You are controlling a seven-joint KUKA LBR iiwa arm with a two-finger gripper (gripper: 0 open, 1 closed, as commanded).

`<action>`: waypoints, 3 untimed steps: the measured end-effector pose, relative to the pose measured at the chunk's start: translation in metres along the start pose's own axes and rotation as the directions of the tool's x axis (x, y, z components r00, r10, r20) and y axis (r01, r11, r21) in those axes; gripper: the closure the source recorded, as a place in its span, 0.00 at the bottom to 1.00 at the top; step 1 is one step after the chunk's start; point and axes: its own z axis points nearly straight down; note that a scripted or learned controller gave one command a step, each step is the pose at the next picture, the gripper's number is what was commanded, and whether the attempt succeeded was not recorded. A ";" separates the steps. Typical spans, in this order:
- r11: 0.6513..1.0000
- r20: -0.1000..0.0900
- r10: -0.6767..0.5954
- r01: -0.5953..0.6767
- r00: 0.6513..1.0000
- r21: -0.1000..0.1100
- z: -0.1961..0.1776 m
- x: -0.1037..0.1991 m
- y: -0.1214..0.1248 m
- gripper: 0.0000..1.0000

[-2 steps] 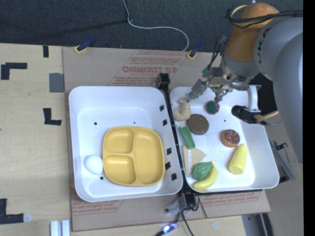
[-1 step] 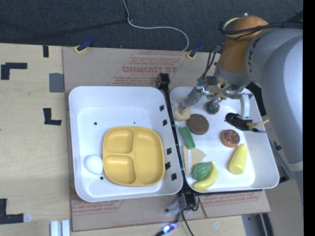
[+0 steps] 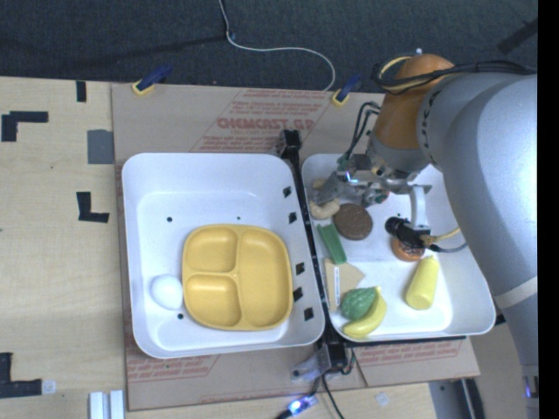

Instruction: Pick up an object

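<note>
My gripper hangs low over the far left corner of the right bin. Just below it lie a brown round disc and a beige lumpy piece against the bin's left wall. A green stick lies beside the disc. Further forward are a pale wedge, a green leafy piece and a yellow banana. A yellow block and an orange piece sit to the right. Nothing shows in the gripper's grasp.
The left bin holds a yellow divided plate and a white ball at its near left. The grey arm covers the right bin's far right side. A black divider runs between the bins.
</note>
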 end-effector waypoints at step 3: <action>1.000 0.000 0.002 -0.002 1.000 -0.010 -0.128 -0.006 -0.010 1.00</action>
